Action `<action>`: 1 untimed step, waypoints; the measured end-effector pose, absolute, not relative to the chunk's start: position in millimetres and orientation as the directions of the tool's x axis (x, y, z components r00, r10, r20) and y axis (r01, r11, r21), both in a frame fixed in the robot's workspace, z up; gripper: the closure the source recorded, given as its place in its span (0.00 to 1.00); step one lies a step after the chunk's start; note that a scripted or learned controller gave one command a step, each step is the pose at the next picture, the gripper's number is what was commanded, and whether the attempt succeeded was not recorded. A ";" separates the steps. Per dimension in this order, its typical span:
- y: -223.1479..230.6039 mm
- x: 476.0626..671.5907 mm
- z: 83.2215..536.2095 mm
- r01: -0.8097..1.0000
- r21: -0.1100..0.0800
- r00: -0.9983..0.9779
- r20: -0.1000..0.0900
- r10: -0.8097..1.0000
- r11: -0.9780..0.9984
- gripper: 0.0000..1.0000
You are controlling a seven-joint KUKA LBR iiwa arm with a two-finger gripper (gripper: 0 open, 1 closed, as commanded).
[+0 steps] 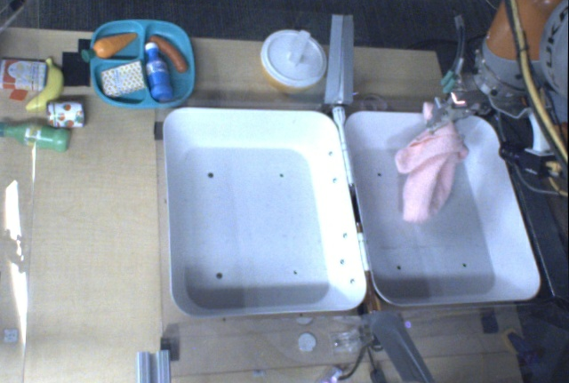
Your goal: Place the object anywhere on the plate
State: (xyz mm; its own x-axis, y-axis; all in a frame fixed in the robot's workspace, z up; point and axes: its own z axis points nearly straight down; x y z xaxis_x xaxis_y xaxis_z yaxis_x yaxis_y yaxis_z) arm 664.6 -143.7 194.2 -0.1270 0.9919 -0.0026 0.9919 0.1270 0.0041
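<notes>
I see the hand over the far edge of the right bin, pinched on the top end of a pink cloth. The cloth hangs down from the fingers and drapes over the bin's floor. The left bin sits beside it. The blue plate with toy food rests on the table, well apart.

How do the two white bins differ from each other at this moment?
The left bin looks wider and squarer; the right bin looks narrower. The right bin has a pink cloth hanging over it from the claw; the left bin has nothing like that. Both are white, shallow and set side by side.
</notes>
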 end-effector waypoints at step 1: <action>-141.7 666.2 225.1 0.991 0.005 -0.134 -0.002 0.991 0.134 1.00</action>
